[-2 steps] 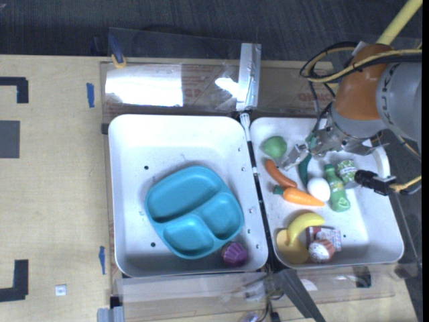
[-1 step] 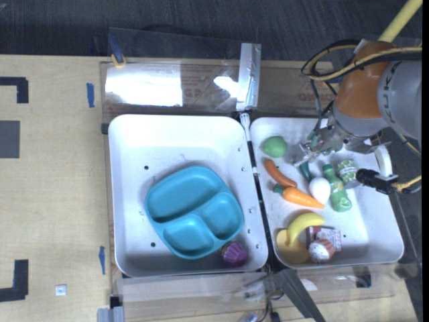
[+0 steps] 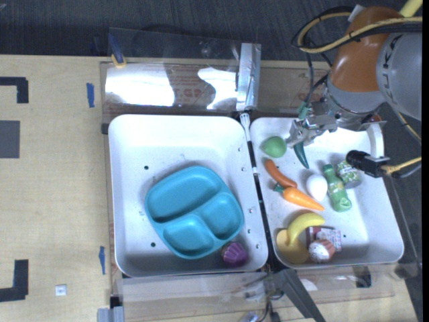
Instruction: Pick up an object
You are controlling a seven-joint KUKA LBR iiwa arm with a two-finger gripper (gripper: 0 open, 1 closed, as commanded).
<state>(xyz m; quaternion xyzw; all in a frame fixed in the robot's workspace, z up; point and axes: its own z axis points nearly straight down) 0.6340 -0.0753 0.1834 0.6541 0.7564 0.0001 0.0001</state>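
My gripper [image 3: 305, 130] hangs over the back of the right bin [image 3: 382, 237], under the grey and orange arm. A dark green pointed piece [image 3: 301, 155] lies directly below it, touching or nearly touching. I cannot see whether it is gripped. A round green fruit [image 3: 273, 146] sits just left of the gripper. Toward the front lie a red-orange pepper [image 3: 277, 173], an orange carrot [image 3: 302, 198], a white egg [image 3: 316, 185] and a green bottle [image 3: 337, 188]. A yellow banana [image 3: 297, 232] and a small red and white packet [image 3: 322, 242] lie at the bin's front.
The left bin [image 3: 134, 146] holds a blue divided plate [image 3: 194, 210] and a purple grape-like toy [image 3: 234, 253] at its front right corner. A black part with a yellow cable [image 3: 365, 162] reaches in over the right bin's right side. A shiny panel [image 3: 174, 86] stands behind the bins.
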